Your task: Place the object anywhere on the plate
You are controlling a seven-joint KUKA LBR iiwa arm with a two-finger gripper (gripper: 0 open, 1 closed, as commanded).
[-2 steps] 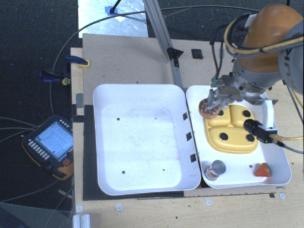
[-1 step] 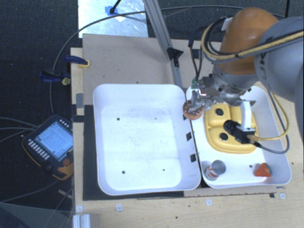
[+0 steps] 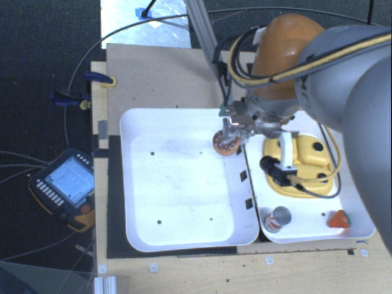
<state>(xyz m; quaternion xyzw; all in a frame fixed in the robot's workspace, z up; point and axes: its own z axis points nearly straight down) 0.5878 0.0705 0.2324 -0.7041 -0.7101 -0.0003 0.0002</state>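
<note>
Yellow plate; white bins

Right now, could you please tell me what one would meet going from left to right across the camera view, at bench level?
Handheld control pendant with a lit screen → left white bin → small round brown object at the gripper → small metal can → yellow plate → small red-orange object.
</note>
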